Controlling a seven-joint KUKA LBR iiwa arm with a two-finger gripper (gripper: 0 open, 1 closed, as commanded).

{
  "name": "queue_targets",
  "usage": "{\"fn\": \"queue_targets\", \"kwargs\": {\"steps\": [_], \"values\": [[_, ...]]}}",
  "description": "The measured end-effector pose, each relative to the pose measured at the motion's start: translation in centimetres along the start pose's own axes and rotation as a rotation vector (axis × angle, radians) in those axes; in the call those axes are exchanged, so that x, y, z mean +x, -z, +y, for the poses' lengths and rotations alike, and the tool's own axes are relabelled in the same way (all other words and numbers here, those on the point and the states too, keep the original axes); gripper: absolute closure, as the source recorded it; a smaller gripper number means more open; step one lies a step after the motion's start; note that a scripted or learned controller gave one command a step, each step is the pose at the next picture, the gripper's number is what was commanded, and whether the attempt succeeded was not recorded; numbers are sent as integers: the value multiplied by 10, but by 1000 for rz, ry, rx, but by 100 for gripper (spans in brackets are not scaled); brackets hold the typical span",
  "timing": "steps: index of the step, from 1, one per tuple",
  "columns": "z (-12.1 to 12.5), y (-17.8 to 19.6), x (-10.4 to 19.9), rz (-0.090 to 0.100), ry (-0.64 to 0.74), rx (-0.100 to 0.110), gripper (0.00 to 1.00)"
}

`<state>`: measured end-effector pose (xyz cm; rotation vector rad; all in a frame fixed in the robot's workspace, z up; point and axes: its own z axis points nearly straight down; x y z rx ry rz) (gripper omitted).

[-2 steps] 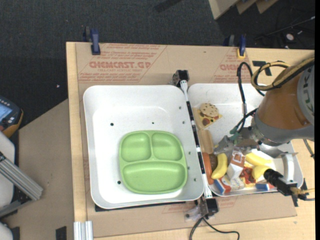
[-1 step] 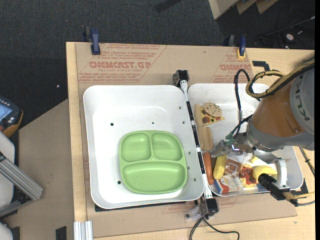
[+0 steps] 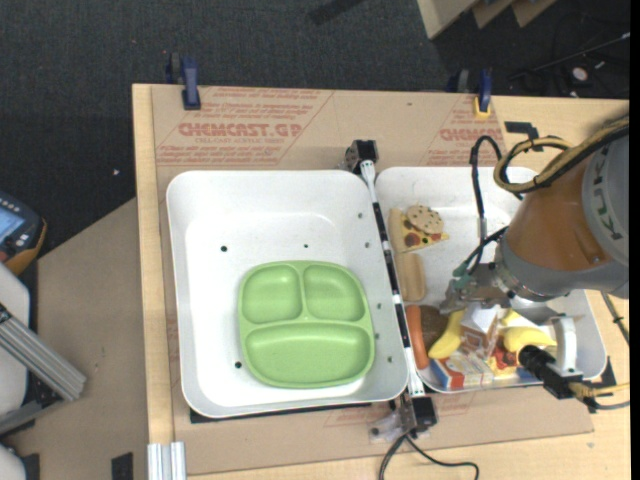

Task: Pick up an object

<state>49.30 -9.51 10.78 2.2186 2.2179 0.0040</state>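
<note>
Several toy foods, including a yellow plastic banana (image 3: 445, 340), lay heaped in the right shallow white bin (image 3: 440, 181) under the two-finger gripper (image 3: 466, 290), finger state untellable; farther off lay a pizza-slice toy (image 3: 420, 226).

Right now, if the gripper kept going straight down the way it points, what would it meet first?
Probably the pile of toy food in the right bin, likely the yellow banana-like piece below the gripper; depth is unclear.
</note>
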Motion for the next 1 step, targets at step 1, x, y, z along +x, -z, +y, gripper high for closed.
{"fn": "queue_targets", "kwargs": {"steps": [1], "values": [[32, 82, 60, 3, 9, -5, 100]]}}
